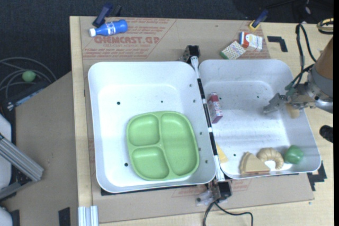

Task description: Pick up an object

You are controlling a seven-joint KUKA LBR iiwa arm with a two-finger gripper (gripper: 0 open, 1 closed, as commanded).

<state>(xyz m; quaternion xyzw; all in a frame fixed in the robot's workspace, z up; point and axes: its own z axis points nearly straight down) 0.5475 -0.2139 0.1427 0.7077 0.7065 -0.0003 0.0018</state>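
The right bin (249, 69) holds a small red and white packet (214, 107) against its left wall. Along its front wall lie a tan bread slice (251, 164), a croissant (270, 155) and a green ball (294, 155). A small yellow piece (221, 155) sits at the front left corner. My gripper (282, 108) hangs over the right half of this bin, behind the croissant and well to the right of the packet. It is open, with nothing between its fingers.
In the left bin (106, 82) lies a green divided plate (161, 144). Behind the bins, a blue and white bottle (108, 27) and small cartons (241, 46) rest on the bench. Cables (303, 50) run near the arm at the right.
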